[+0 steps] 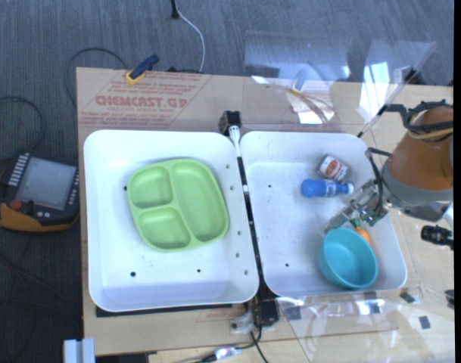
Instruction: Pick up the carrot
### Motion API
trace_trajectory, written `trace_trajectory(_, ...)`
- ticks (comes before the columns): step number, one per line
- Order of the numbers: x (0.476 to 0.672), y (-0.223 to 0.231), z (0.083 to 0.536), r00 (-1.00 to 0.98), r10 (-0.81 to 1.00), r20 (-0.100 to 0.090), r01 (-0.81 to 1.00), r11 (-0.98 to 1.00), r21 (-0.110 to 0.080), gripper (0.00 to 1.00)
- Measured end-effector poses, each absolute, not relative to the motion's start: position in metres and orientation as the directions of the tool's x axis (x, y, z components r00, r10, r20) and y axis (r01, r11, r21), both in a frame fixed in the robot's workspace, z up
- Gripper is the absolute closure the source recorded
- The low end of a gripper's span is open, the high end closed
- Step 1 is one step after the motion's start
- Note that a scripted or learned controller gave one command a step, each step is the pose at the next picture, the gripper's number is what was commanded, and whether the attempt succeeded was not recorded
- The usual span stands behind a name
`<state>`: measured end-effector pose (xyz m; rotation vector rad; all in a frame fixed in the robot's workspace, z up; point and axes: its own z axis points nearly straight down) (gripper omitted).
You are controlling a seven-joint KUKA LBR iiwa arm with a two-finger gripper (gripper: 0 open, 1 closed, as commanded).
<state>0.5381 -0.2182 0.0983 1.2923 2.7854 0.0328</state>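
Observation:
A small orange carrot (pixel 362 235) lies in the right bin (pixel 291 225), just past the rim of a blue bowl (pixel 348 258); only a sliver of it peeks out. My gripper (pixel 356 212) hangs low right over that spot, reaching in from the right, and covers most of the carrot. Whether anything sits in it is hidden from this angle.
A blue bottle (pixel 325 189) and a small red-and-white can (pixel 334 168) lie in the right bin, left of and behind the gripper. The left bin (pixel 109 263) holds a green divided plate (pixel 177 203). A pendant (pixel 35 191) rests off the bench at left.

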Motion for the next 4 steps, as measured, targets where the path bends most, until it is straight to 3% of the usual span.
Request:
trace_trajectory(2, 0.515, -0.199, 0.102, -0.417, 0.907, -0.06, 0.904, 0.421, 0.077, 0.0)
trace_trajectory(3, 0.508, -0.135, 0.092, -0.359, 0.933, -0.019, 0.933, 0.36, 0.026, 0.0)
trace_trajectory(4, 0.488, -0.217, 0.176, -0.349, 0.937, -0.01, 0.937, 0.349, 0.011, 0.0)
